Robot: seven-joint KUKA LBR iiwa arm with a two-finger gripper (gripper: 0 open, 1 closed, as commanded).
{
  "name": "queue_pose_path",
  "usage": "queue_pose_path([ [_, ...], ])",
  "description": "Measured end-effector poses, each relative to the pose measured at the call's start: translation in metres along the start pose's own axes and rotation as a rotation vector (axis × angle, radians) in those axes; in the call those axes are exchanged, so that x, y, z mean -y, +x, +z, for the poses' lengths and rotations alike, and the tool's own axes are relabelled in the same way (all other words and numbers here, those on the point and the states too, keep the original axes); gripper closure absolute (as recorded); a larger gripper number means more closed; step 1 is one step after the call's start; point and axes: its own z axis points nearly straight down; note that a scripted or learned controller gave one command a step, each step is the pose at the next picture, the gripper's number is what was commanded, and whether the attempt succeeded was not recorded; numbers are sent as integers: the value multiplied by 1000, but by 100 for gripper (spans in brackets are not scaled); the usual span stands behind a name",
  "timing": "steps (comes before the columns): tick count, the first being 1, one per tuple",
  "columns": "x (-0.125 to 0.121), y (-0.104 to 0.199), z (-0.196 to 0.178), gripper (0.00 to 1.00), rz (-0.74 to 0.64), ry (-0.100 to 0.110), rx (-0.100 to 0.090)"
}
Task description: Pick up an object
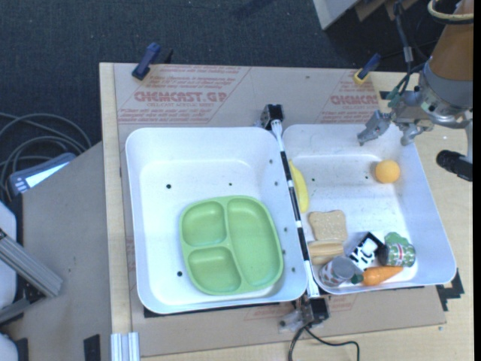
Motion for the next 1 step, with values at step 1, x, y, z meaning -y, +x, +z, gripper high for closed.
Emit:
queue_pose_path([
  [1, 10, -50, 22, 0, 1, 2, 0],
])
